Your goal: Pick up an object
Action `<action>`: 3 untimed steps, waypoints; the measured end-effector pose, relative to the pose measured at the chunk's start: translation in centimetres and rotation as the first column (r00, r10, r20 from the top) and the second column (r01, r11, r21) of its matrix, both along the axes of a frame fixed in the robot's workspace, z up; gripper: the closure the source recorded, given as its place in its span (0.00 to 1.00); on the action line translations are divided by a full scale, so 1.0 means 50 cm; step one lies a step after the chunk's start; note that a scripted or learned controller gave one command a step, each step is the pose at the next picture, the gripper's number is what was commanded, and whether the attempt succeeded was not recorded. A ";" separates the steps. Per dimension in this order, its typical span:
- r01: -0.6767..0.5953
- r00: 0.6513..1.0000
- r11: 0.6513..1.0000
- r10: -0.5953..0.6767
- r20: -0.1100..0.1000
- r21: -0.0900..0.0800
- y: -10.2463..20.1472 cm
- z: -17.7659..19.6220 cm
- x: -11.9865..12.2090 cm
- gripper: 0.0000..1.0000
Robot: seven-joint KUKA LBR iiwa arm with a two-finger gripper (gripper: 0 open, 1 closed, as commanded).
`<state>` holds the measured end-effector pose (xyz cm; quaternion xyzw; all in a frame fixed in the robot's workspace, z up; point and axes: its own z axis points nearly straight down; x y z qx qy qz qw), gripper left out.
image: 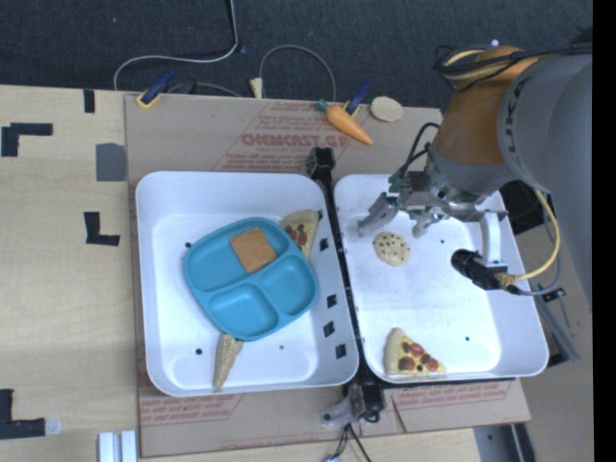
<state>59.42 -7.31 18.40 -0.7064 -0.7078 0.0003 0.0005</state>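
My gripper [399, 221] hangs over the upper part of the right bin [481, 354], its two grey fingers [373, 218] spread open with nothing between them. A round chocolate-chip cookie [391, 248] lies on the bin floor just below the fingertips, apart from them. At the bin's front edge rests a pizza slice [411, 354]. The left bin [159, 287] holds a blue divided tray [252, 282] with a brown toast square [254, 249] on it. A second pizza slice [302, 229] lies beside the tray, and a cone-shaped piece [226, 358] in front of it.
A black divider [339, 287] runs between the two bins. Behind the bins on the cardboard lie a toy carrot [346, 123] and a pale round piece [386, 110]. Cables [231, 56] loop at the back. The arm's grey body [539, 114] covers the right bin's far right corner.
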 end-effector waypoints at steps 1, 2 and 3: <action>0.003 1.000 1.000 -0.003 0.007 -0.007 -0.064 -0.202 0.044 0.00; -0.002 1.000 1.000 0.002 0.004 -0.002 -0.059 -0.198 0.152 0.00; 0.001 1.000 1.000 -0.001 0.005 -0.003 -0.051 -0.195 0.085 0.00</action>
